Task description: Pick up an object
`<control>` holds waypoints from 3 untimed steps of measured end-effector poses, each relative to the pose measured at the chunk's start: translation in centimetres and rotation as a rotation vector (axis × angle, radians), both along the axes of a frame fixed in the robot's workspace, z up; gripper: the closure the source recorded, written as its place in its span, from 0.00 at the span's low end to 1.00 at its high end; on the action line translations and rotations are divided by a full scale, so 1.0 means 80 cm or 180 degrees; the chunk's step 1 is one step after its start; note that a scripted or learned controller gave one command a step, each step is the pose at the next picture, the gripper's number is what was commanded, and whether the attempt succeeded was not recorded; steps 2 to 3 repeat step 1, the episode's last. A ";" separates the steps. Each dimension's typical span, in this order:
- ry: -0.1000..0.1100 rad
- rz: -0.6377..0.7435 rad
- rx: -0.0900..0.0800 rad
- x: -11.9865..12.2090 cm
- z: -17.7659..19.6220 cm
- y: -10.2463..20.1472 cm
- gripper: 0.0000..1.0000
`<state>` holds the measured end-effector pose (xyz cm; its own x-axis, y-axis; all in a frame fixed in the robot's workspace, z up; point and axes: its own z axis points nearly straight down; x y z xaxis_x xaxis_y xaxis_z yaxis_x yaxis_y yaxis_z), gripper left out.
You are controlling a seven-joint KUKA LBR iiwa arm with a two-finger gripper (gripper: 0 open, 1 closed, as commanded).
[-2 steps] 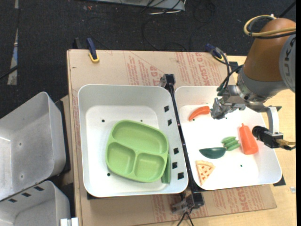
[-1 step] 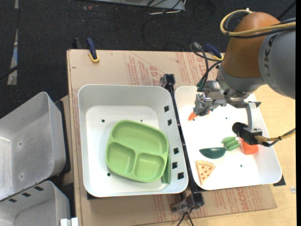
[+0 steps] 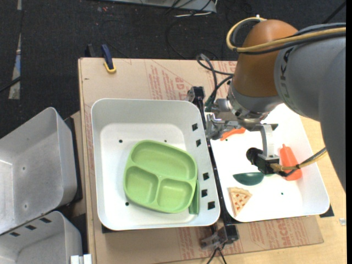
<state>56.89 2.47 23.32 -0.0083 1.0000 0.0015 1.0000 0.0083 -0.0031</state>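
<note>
Dark green plastic ladle [image 3: 250, 177] and orange carrot-shaped toy [image 3: 288, 159] lie apart from the fingers [image 3: 226, 126]. Whether the fingers are open or closed I cannot tell. They hang beside the white bin wall [image 3: 215, 161]; descending here, they may hit it and grasp nothing.

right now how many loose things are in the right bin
4: orange carrot at the right, dark green scoop in the middle, pizza slice at the front, small orange piece at the back left, partly under the arm, which may hide more.
</note>
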 end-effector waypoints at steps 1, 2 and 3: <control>-0.0001 0.0000 0.0000 -0.003 -0.009 0.066 1.00; -0.0001 0.0000 0.0000 -0.003 -0.009 0.066 1.00; -0.0001 0.0000 0.0000 -0.003 -0.009 0.066 1.00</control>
